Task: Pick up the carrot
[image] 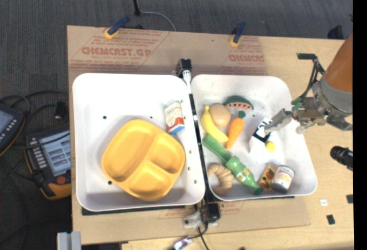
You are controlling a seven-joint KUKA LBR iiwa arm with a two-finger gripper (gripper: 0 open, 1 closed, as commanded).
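Note:
The orange carrot (235, 131) lies in the right bin (298, 154), near its middle left. It rests between a yellow banana (206, 126) and a small black-and-white toy (262, 131), just below a watermelon slice (238, 105). My gripper (276, 121) hangs over the right side of the same bin, to the right of the carrot and slightly higher in the view. It is apart from the carrot, with the black-and-white toy between them. Nothing shows in the gripper's hold.
The right bin also holds a beige egg-shaped piece (219, 114), a green bottle (234, 165), a brown pastry (221, 178), a small can (283, 179) and a tiny yellow piece (269, 144). In the left bin (92, 105) lie a yellow divided plate (143, 158) and a small carton (174, 117).

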